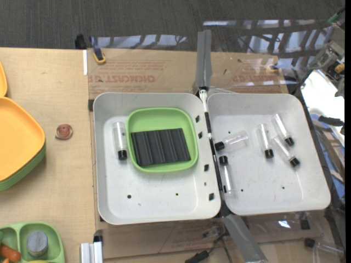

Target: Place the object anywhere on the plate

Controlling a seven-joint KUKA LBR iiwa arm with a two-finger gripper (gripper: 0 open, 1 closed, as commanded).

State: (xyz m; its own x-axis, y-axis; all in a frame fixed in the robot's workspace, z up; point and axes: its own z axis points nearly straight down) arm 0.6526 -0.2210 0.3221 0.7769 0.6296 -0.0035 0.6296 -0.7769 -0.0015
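A green square plate sits in the left bin, toward its back. A black ribbed slab lies flat on the plate, covering most of its floor. A clear vial with a black cap lies on the bin floor just left of the plate, touching or nearly touching its rim. In the right bin several more clear black-capped vials are scattered: one near the divider, one along the left wall, and a cluster at the right.
Stacked orange plates lie on the wooden bench at far left, with a small red knob beside them. A green compartment tray sits at the bottom left corner. Cardboard lies behind the bins.
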